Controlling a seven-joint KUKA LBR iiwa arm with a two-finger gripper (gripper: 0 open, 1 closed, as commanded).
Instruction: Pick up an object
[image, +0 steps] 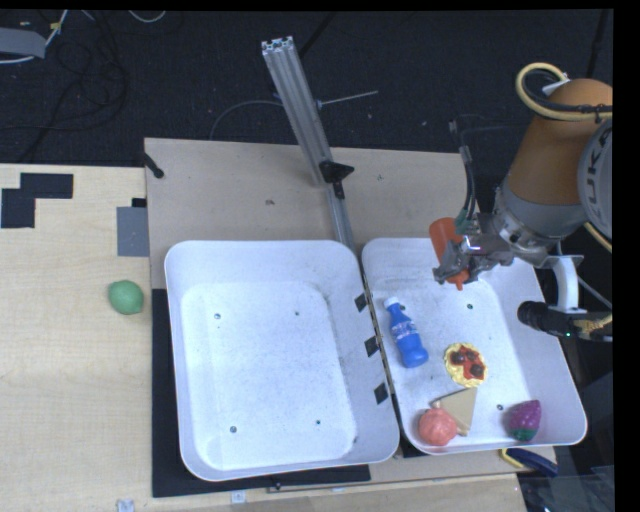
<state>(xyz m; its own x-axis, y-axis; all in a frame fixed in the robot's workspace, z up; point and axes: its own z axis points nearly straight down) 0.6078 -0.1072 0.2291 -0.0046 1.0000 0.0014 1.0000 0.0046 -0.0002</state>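
My claw (455, 262) hangs over the right bin (520, 300); I cannot tell its spread. I'd centre squarely above the blue bottle (406, 334) before descending.

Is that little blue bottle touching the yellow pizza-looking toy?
Apart. The camera view shows bare white bin floor between the blue bottle and the yellow pizza toy.

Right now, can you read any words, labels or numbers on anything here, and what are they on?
"UK": partial dark letters on the grey arm, cut off at the picture's edge.
Blue bottle: its label is too small and blurred to read.
Nothing else carries readable text.
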